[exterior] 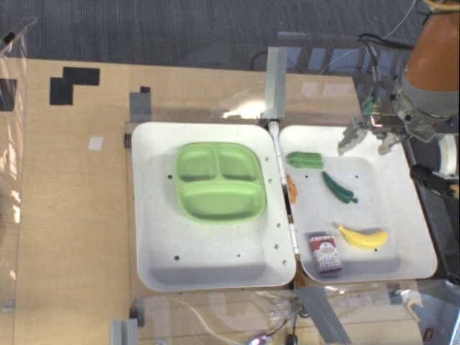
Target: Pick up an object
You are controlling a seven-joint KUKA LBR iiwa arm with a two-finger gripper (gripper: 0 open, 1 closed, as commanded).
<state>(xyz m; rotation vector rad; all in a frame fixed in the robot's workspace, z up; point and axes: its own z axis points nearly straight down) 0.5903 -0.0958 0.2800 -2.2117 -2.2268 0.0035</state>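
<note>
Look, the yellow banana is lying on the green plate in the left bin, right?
Not quite. The camera view shows the yellow banana lying in the right bin, beside a small red box. The green plate does sit in the left bin, but nothing lies on it.

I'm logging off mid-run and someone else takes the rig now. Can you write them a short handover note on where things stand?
Gripper: open, holding nothing, hovering over the far edge of the right bin.
Right bin holds a light green vegetable, a dark green pepper, a banana and a small red box; a small orange piece lies by the divider.
Left bin holds a green divided plate.
Done: nothing picked yet.
Left: descend onto one object, close, lift. The dark green pepper looks nearest.
</note>
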